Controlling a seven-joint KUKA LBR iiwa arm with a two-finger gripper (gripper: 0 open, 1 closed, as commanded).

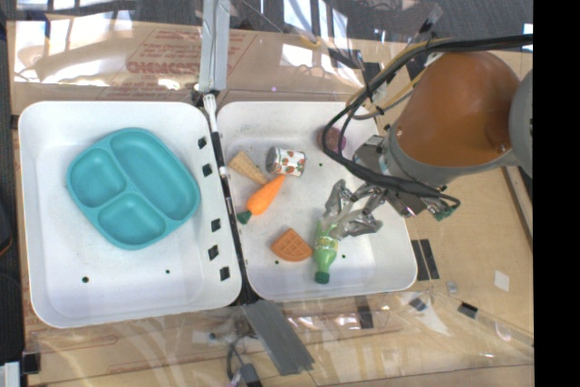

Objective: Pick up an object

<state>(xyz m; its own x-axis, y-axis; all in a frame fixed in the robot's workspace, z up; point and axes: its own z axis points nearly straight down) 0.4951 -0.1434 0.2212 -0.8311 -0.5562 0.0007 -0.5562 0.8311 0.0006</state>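
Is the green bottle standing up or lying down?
Lying down. The green bottle lies flat on the right bin floor, just under the end effector.

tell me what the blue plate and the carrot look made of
Blue plate: likely moulded plastic, with an even turquoise colour, a soft sheen and rounded dividers. Carrot: probably a plastic toy, smooth and uniformly orange with a green tip.

Arm: enters from right, orange band uppermost, wrist angled down and leftward | Tool [339,215]: low, metal fingers [337,198] pointing left and down | Finger spread: apparently parted, though glare makes this uncertain | Cables: looped over wrist.
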